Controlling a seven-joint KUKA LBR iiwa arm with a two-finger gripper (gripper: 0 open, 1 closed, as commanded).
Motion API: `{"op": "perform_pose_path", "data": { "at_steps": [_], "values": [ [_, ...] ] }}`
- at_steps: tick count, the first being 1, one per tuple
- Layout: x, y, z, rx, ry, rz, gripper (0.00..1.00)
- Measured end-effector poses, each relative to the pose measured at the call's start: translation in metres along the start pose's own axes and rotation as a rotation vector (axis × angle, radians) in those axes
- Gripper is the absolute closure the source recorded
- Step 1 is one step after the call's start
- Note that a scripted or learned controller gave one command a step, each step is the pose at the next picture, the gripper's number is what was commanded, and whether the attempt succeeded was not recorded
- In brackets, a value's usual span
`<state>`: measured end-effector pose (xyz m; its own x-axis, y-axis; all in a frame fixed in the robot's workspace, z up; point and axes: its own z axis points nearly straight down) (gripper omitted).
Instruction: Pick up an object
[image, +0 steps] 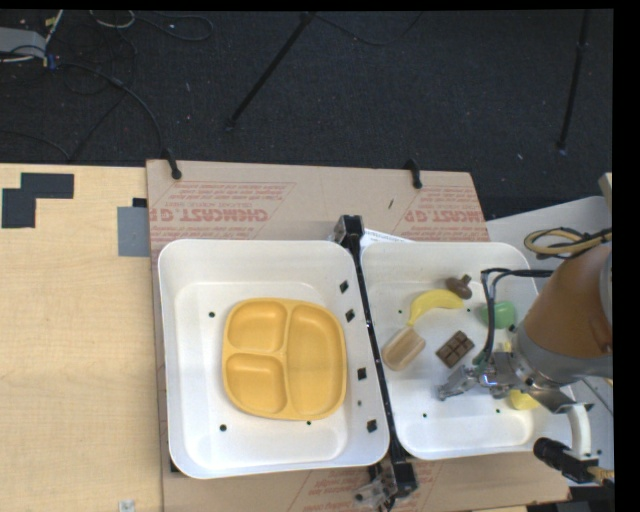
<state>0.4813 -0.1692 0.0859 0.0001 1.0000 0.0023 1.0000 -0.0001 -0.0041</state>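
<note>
**Still Nothing in the Claw, and a Crowded Bin Around It**

You had the claw down low in the right bin, its metal fingers spread apart and nothing visible between them. It sat just below the chocolate bar and a little right of the tan block, apart from both as far as the slanted view allowed you to judge.

You faced a few likely failures from that position. With the fingers low over bare bin floor, closing there would probably have caught nothing. A sideways move toward the chocolate bar could have nudged it away rather than trapping it, since it looked thin and flat. The banana and the small brown piece lay farther back, near each other, so a reach there risked disturbing both. A green object and a small yellow one sat close against the arm, partly hidden, where the wrist might have brushed them.

The chocolate bar looked dark brown, squarish, with moulded segments, lying tilted on the white floor. The left bin held a yellow divided plate.
</note>
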Motion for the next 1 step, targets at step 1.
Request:
{"op": "perform_pose_path", "data": {
  "at_steps": [1],
  "values": [
    [-0.0014,0.0005,-0.0132,-0.001,0.000,0.004,1.00]
  ]
}}
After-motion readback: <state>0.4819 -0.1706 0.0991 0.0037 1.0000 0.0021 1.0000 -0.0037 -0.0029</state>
